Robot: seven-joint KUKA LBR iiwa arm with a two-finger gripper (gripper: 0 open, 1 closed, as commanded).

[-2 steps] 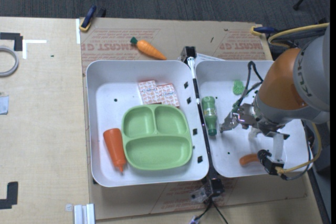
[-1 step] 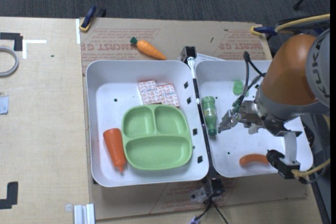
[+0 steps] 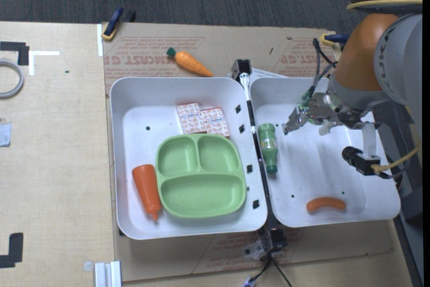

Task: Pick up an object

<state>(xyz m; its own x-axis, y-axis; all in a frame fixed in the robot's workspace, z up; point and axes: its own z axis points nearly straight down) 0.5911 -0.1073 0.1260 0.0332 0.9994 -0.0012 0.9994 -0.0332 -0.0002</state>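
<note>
My gripper (image 3: 308,128) hangs low over the back of the right bin (image 3: 376,212), open, with only bare bin floor between its fingers. A green bottle (image 3: 269,148) lies along that bin's left wall, a short way left of and below the gripper. An orange sausage-shaped piece (image 3: 326,205) rests near the right bin's front edge. In the left bin (image 3: 124,117) sit a green divided plate (image 3: 201,175), an orange-red carrot-like toy (image 3: 146,190) at its left, and a red-and-white packet (image 3: 200,119) behind it.
A toy carrot (image 3: 190,62) lies on the cardboard behind the left bin. A blue clamp (image 3: 113,22) sits at the cardboard's back left corner. A black cable fitting (image 3: 356,159) hangs off the arm over the right bin's right side.
</note>
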